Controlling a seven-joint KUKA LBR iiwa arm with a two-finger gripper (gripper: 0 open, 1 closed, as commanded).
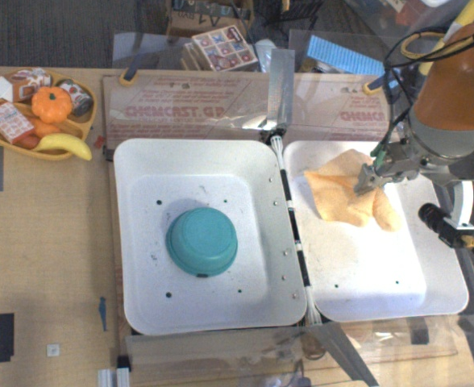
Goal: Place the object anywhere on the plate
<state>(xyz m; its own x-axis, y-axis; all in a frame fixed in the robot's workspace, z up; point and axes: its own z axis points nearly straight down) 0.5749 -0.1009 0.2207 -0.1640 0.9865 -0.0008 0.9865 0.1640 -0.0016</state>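
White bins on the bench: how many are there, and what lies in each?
2. The left bin holds a teal plate, upside down. The right bin holds a crumpled tan cloth, with the tool at the cloth's edge.

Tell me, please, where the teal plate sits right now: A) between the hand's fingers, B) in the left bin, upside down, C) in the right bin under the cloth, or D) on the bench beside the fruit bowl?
B: the plate lies upside down in the left bin, while the hand is over the cloth in the right bin.
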